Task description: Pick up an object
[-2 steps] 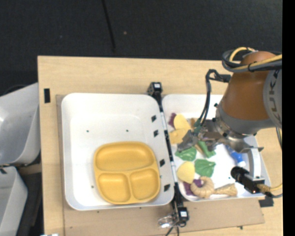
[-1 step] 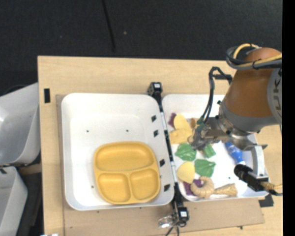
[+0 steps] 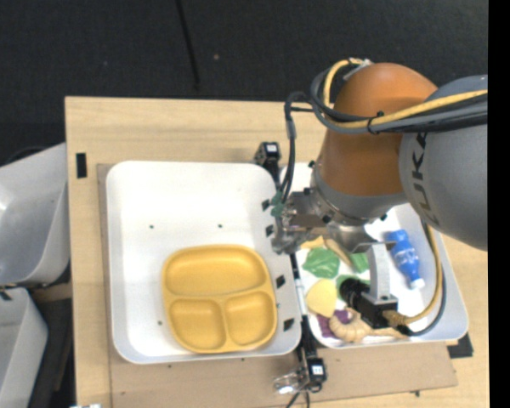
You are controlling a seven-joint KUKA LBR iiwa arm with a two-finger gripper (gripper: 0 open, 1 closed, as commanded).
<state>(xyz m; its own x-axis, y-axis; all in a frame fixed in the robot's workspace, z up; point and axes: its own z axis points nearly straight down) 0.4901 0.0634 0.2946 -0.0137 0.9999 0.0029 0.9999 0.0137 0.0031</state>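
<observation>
Arm hung low over the right bin (image 3: 456, 320), lower right of frame; gripper (image 3: 350, 260) was buried among the green toy (image 3: 320, 262), yellow piece (image 3: 320, 296) and blue bottle (image 3: 405, 257), state unclear. Approach step, probably. Next: a confirmed grasp, then lift.

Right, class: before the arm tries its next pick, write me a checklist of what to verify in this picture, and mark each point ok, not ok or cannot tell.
1. Arm is over the right bin, where the small items lie: ok.
2. Pickable items in sight, such as the green piece, the yellow piece and the blue bottle: ok.
3. Pincer state, open or shut: cannot tell, the orange band and wrist cover it.
4. Anything held already: cannot tell.
5. Items spaced apart for a clean grip: not ok, they crowd together.
6. Yellow tray lies flat inside the left bin, away from the arm: ok.
</observation>
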